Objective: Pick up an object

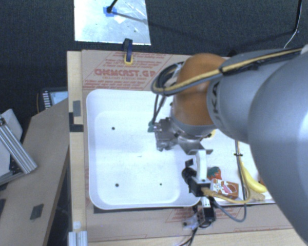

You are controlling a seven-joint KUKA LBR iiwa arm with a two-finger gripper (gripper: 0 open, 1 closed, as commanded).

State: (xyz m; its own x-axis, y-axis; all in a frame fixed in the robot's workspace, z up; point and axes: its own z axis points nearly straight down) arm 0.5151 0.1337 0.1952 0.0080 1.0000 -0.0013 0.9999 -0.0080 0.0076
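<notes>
My gripper point(163, 137) hangs low over the seam between the two bins, at the right edge of the left white bin point(100, 137). The grey arm with its orange band point(195, 94) hides most of the right bin. At that bin's near edge a yellow banana point(252, 182) lies lengthwise. Left of it sit a small red-and-white packet point(225, 188) and a green-and-orange item point(214, 172). None of these touches the gripper.
A brown cardboard sheet point(120, 70) lies under the bins, with a yellow-and-black clamp point(128, 53) at its far edge. A shiny metal plate point(112, 14) rests beyond it. A wooden bench surface point(46, 152) and aluminium rails point(10, 142) stand to the left.
</notes>
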